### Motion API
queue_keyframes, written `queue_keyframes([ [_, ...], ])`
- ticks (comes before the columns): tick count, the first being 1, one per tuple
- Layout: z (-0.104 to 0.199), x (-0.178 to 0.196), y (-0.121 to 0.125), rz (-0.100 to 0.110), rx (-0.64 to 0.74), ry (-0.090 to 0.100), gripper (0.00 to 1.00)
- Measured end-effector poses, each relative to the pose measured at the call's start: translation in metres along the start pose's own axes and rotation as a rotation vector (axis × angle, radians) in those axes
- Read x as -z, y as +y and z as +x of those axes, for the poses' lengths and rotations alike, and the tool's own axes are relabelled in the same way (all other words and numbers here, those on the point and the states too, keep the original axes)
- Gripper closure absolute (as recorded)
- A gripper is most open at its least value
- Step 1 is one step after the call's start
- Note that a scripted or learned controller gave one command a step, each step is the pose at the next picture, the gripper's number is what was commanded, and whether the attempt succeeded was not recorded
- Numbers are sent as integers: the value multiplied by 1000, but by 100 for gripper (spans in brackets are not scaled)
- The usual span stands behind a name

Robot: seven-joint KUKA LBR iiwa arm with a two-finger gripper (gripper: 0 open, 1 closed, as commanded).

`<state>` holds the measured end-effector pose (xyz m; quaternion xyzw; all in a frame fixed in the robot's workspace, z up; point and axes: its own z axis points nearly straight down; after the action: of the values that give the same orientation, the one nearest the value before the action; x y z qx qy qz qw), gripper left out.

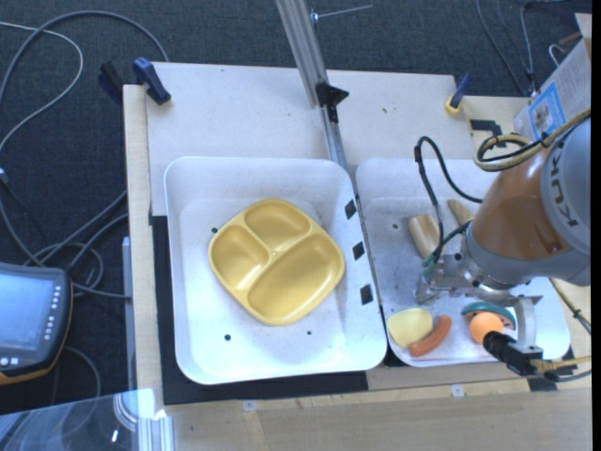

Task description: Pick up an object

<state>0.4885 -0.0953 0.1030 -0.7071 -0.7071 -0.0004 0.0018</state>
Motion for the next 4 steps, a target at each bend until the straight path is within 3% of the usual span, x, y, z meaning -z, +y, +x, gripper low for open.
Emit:
queue_keyframes([
  [2,9,124,2,-10,2,-4,100],
  [3,9,130,3,-5,1,-4,100],
  [4,59,119,14,0,6,0,100],
])
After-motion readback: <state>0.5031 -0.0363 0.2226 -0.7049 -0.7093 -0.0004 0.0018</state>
